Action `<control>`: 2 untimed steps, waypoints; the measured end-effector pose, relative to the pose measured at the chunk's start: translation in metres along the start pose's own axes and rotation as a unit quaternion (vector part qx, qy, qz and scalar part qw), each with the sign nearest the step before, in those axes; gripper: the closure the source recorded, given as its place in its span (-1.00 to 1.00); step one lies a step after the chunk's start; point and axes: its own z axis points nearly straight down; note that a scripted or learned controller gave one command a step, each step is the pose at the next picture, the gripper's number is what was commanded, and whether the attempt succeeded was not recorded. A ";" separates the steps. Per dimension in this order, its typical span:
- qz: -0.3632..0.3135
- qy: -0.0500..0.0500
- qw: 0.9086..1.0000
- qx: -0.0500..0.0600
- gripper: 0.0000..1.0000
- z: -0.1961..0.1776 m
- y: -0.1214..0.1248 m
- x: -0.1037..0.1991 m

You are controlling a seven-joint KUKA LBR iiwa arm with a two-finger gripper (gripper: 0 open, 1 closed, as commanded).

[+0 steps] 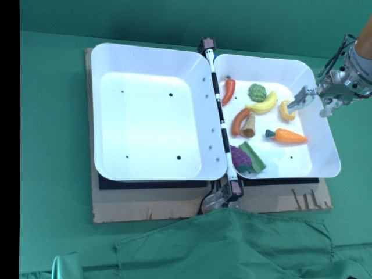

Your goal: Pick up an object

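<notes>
The arm (359, 68) is cut off by the right edge.

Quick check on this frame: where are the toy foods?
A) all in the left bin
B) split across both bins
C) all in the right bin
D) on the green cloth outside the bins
C: the banana, carrot, chili and the other toys all lie in the right bin, the one the gripper hangs over.
</notes>
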 end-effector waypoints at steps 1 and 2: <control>0.001 0.000 1.000 0.002 -1.00 0.042 0.001 -0.007; 0.001 0.000 1.000 0.003 -1.00 0.091 -0.002 -0.019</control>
